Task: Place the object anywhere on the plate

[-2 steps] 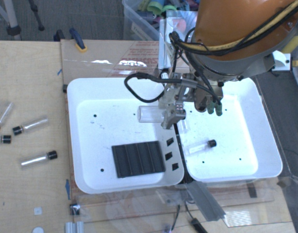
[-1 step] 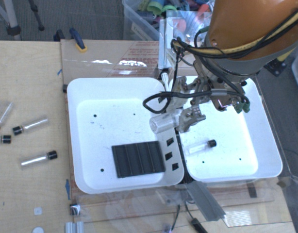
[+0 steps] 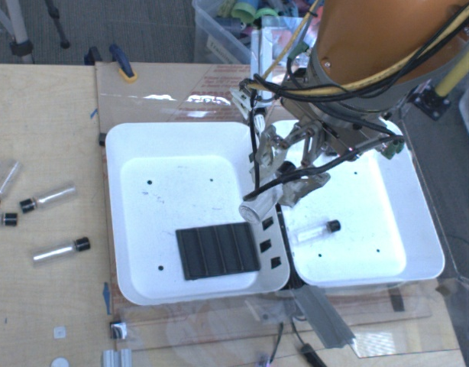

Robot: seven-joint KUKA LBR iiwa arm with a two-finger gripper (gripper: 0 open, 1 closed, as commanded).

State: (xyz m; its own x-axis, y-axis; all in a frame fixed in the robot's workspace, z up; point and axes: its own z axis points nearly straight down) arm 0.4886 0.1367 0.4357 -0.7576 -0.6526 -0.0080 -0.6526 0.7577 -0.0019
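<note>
1. Bench [image 3: 43, 113], left part. You have three loose clear vials [image 3: 60, 249] with black caps here, lying well clear of the bins.
2. Blue clamp [image 3: 124, 67]. It sits at the bench's back edge, at 11 o'clock from the left bin.
3. Left bin [image 3: 112, 205], white and shallow.
4. Plate [image 3: 218, 251], black, ribbed and rectangular. It lies flat on the left bin's floor at about 5 o'clock, with its long side running 9 to 3 and tilted slightly.
5. Black strip [image 3: 270, 243] with square slots. You will find it on the rim between the two bins, just beside the plate's right end.
6. Gripper [image 3: 279, 192]. It hangs over the dividing rim, at 1 o'clock from the plate, amid black cables. A pale rounded piece shows at its lower tip, but you cannot tell what it is. You also cannot tell whether the gripper is wide, narrow or holding anything.
7. Storage tub [image 3: 219, 21] holding coloured items, beyond the bench at 12 o'clock.
8. Task vial [image 3: 315, 232], clear with a black cap. It lies on its side on the right bin's floor, left of centre. It is apart from the gripper, and the dividing rim lies between it and the plate. Its long axis runs 8 to 2 o'clock, and the cap points to 2.
9. Right bin [image 3: 425, 243], white.
10. Arm [image 3: 387, 21], with its orange band at the upper right.
</note>
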